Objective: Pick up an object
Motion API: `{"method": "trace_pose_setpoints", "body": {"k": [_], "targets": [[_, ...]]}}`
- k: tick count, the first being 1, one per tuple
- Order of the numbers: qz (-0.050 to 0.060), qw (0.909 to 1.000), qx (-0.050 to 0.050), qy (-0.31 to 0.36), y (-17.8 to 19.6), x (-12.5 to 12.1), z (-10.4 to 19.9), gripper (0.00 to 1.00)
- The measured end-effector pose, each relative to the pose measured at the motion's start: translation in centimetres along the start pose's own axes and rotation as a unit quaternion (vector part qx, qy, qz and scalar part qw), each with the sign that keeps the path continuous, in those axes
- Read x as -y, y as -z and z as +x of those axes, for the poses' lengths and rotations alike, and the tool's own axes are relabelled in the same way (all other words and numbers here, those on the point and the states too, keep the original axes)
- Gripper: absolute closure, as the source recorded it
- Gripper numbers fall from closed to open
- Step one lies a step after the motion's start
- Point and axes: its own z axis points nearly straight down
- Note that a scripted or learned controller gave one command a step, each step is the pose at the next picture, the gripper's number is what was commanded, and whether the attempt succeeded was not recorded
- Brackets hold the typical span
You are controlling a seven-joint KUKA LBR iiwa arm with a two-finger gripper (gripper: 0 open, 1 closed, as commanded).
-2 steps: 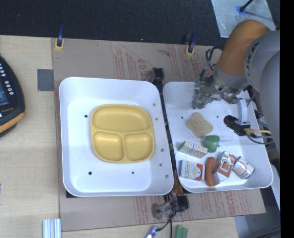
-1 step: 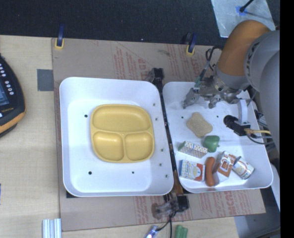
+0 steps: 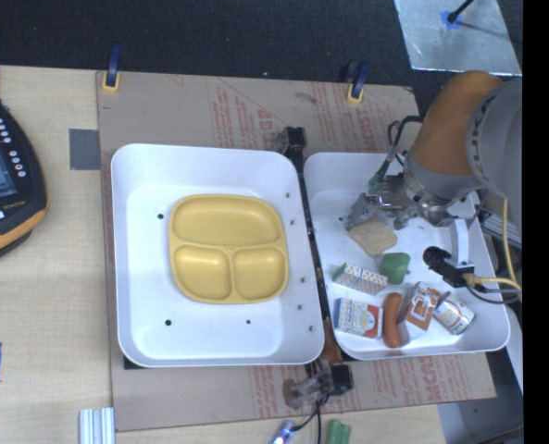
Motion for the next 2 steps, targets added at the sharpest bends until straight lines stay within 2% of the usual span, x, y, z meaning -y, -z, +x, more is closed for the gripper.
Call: {"method": "trace_pose_setpoints", "body": {"k": [1,2], "targets": [[0.001,1.0,0.0,0.0,0.0,0.8,0.7,0.0],[0.0,1.0,0.0,0.001,0.0,4.8,0.8,0.0]]}}
